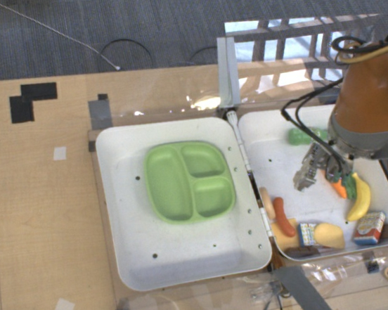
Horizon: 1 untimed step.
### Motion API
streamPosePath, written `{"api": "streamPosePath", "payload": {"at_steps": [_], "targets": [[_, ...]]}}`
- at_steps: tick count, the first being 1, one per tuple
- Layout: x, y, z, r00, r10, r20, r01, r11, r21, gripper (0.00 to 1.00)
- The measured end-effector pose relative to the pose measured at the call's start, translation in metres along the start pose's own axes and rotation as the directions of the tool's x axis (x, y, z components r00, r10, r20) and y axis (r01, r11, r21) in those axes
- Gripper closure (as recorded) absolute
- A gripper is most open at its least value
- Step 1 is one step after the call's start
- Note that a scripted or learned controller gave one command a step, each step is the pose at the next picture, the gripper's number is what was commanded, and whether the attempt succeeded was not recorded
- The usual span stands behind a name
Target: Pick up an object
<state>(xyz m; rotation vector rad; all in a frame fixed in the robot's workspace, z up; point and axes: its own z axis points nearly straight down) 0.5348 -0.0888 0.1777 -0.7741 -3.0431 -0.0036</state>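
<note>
My gripper point(309, 171) hangs over the right bin point(277, 136), above bare floor, nothing between its fingers; spread or pressed together, cannot tell. Banana point(360, 198) and carrot point(339, 187) just right of it. Sausage point(281, 211), lemon point(330, 234), small cartons along the near wall. Green divided plate point(187, 181) in left bin point(128, 216).

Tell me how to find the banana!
Look in the right bin, the one the arm reaches into. Near its right side, just below the gripper, lies the banana. It is the only curved yellow thing, beside a small orange carrot.
</note>
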Motion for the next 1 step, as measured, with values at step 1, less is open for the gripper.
{"api": "streamPosePath", "payload": {"at_steps": [1], "targets": [[-0.0440, -0.0241, -0.0958, 0.996, -0.083, 0.020, 0.083, 0.997, -0.001, 1.00]]}}
